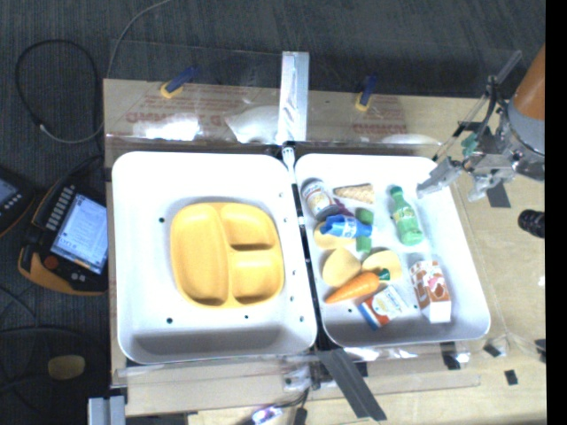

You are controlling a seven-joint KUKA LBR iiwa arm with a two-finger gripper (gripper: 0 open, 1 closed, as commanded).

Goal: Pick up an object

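Note:
The right bin (469,255) holds several toy foods: a green bottle (406,215), a small jar (314,195), a bread slice (353,190), a blue packet (343,228), a yellow fruit (338,265), a carrot (354,286) and a red-and-white carton (431,291). My gripper (467,187) hangs over the bin's far right corner, above and to the right of the green bottle. Its fingers are spread open with nothing between them. The arm's orange band (533,87) shows at the right edge.
The left bin (133,237) holds a yellow divided tray (228,251). A metal divider post (294,96) stands behind the seam between the bins. A handheld pendant (66,233) lies on the floor to the left.

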